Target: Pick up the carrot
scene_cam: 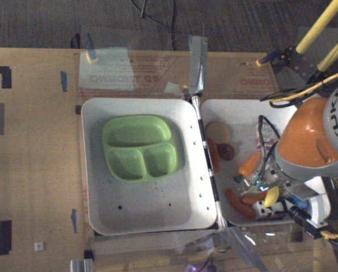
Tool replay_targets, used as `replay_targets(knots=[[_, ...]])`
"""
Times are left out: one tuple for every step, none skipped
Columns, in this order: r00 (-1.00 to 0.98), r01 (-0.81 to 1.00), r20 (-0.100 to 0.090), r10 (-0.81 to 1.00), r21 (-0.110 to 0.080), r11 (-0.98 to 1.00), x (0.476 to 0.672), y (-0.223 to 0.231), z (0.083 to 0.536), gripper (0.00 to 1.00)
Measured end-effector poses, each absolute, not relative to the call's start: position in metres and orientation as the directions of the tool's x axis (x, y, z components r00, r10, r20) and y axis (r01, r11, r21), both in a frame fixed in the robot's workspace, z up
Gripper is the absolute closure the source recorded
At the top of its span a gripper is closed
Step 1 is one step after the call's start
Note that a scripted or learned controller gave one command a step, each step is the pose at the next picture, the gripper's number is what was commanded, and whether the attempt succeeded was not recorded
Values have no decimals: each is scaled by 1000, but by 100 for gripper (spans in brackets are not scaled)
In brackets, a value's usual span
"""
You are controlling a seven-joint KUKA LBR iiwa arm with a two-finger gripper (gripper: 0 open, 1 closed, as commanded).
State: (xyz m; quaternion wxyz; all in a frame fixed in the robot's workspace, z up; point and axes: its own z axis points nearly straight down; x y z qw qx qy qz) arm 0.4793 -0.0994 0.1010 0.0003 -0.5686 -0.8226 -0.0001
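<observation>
The carrot [249, 164] lay in the right bin [239, 113] just beside the hand [259, 184], whose opening could not be told, so a centred, lengthwise-square grasp was judged best.

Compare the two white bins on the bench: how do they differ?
The left bin holds one green divided plate; the right bin holds several small food items, including the carrot. The arm hangs over the right bin, not the left. Both are shallow, white and side by side.
</observation>
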Motion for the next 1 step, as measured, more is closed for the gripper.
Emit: replay_targets(knots=[[-664,748,-3,748,3,664,480,-77,185,100]])
